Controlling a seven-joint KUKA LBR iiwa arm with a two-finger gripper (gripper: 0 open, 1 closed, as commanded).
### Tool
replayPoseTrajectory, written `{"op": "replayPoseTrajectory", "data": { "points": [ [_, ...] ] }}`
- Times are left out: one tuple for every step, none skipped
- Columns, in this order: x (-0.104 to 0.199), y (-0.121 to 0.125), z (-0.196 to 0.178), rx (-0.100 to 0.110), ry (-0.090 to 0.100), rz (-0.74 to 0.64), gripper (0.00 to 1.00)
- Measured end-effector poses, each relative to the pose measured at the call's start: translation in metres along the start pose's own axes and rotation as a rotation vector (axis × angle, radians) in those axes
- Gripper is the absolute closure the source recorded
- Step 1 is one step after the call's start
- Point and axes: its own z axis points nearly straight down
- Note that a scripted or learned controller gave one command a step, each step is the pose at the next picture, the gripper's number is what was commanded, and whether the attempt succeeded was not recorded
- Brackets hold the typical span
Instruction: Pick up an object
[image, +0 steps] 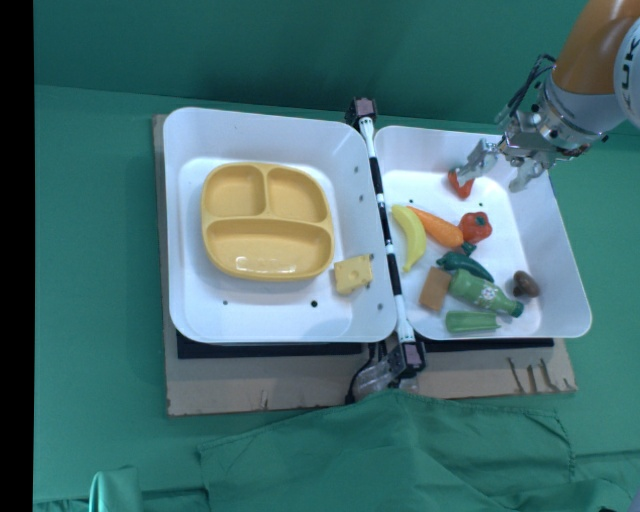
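A: where are we vs the target?

B: gripper sits over the far edge of the right bin, fingers spread wide, nothing between them. Closest thing is the small red piece, just left of the left finger and a touch nearer to us, not between the fingers

A: so we'd shift left and down for that one?

B: that's our read. We judge it's the likeliest pick. It's stubby, no clear long axis from here. Next out are the carrot and red pepper, nearer still; carrot's long axis runs far-left to near-right

A: the rest?

B: banana by the centre divider, lying roughly far to near. Green bottle, tan block, green pod and a brown lump along the near side. Left bin has the yellow divided plate and a cheese wedge, well apart from the arm

A: any labels?

B: bottle has a pale band, too small for us to read. No brand or writing legible anywhere
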Motion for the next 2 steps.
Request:
{"op": "replayPoseTrajectory", "data": {
  "points": [
    [-0.0013, 0.001, -0.0135, -0.007, -0.002, 0.003, 1.0],
    [-0.0012, 0.0009, -0.0131, -0.006, -0.003, 0.003, 0.0]
  ]
}}
